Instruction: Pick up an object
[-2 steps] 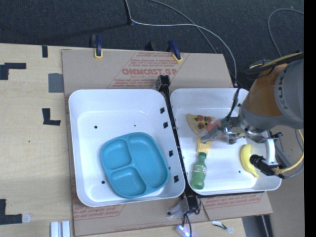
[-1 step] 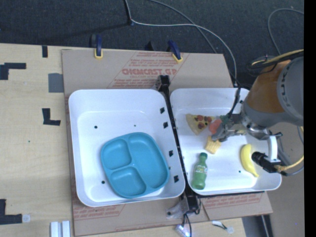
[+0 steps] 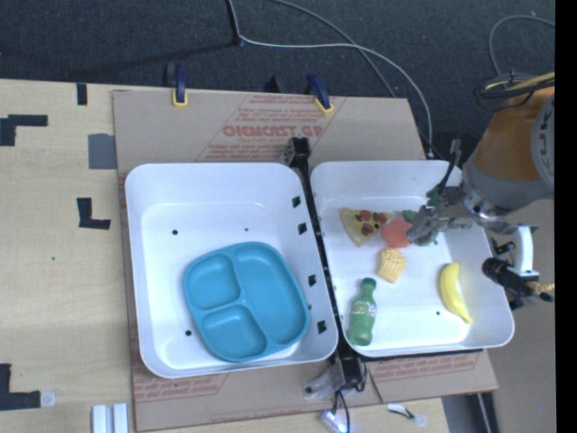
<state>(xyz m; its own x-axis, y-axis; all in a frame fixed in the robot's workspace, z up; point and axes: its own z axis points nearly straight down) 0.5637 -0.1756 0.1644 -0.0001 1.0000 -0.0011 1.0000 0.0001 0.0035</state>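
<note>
pick pending: gripper point(image 3: 422, 228) low beside red object point(image 3: 396, 233) in right bin point(image 3: 487, 332), nothing lifted.

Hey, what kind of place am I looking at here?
Probably a robot lab test bench: two white bins clamped on cardboard, toy food like a banana, and a robot arm reaching in.

Two white bins side by side on cardboard. Left bin point(image 3: 149, 197) holds a blue divided plate point(image 3: 243, 300). Right bin point(image 3: 487, 332) holds a pizza slice point(image 3: 361, 225), red round object point(image 3: 395, 233), corn piece point(image 3: 391, 264), green bottle point(image 3: 361, 312) and banana point(image 3: 453, 292). Gripper point(image 3: 422, 233) low, just right of the red object; contact unclear.
</note>
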